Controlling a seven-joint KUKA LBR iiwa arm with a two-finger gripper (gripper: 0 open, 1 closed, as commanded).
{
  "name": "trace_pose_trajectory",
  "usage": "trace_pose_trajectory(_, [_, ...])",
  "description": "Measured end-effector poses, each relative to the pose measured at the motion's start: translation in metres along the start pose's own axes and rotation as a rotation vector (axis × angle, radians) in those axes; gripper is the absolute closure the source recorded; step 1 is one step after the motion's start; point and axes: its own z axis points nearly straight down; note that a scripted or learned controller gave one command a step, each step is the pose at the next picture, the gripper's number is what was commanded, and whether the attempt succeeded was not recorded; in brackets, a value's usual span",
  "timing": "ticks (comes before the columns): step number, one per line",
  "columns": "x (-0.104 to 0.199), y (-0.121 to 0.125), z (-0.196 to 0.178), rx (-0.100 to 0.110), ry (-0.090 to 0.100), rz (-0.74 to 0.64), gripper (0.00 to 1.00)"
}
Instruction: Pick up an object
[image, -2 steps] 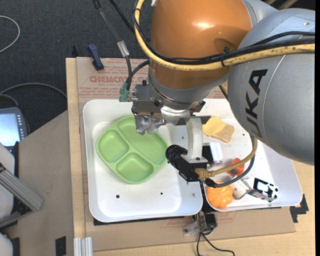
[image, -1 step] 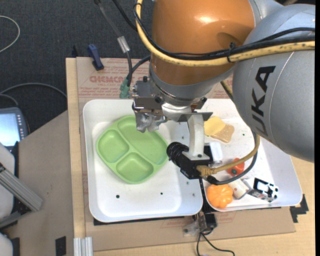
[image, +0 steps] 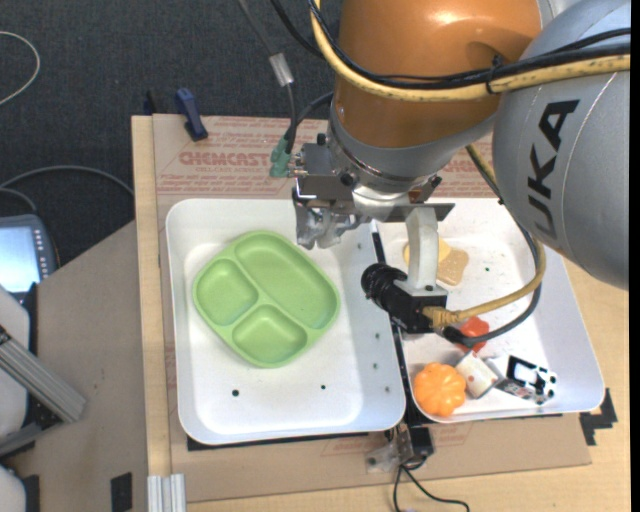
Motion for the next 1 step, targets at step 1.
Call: trace_pose_trajectory(1, [0.0249,-0.0185,0.0770,0.010,-0.003,-0.003,1.00])
